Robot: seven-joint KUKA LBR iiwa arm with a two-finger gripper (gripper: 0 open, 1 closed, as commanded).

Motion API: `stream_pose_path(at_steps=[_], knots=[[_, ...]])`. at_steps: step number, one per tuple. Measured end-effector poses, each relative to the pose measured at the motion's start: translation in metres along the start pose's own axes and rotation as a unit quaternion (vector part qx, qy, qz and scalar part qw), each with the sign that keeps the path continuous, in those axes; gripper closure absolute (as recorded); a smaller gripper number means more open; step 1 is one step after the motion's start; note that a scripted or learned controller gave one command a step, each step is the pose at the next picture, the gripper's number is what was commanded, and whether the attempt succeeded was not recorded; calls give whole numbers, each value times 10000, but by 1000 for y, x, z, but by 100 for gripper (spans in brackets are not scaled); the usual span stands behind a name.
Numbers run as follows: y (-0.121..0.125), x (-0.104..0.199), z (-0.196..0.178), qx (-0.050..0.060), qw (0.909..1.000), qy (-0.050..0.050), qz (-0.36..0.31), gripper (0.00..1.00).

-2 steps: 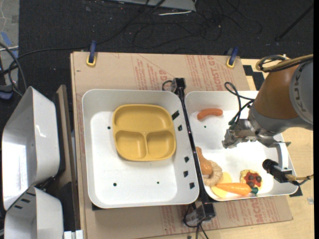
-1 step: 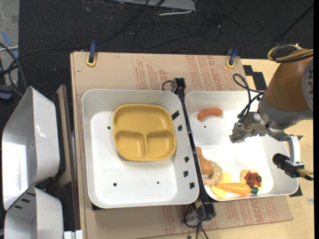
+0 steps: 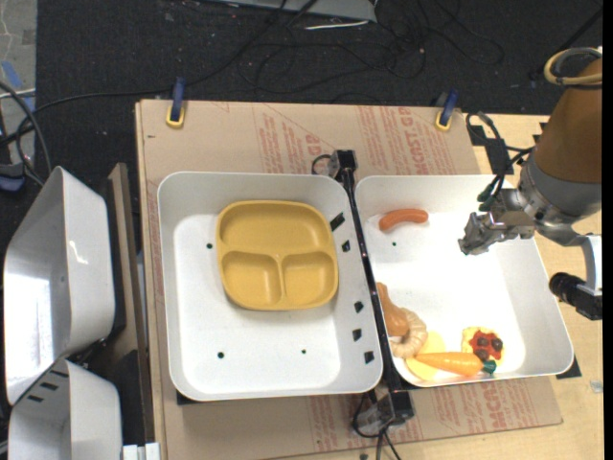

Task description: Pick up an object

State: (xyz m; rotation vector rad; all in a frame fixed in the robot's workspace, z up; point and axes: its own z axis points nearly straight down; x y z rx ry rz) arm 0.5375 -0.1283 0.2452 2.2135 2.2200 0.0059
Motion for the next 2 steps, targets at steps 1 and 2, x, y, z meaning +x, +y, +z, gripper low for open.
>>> stream_pose_path(at_steps=[1,2], knots=[[2,0,-46,6,10000,0,-1,100],[8,62,-33,37,10000,14,-22,100]])
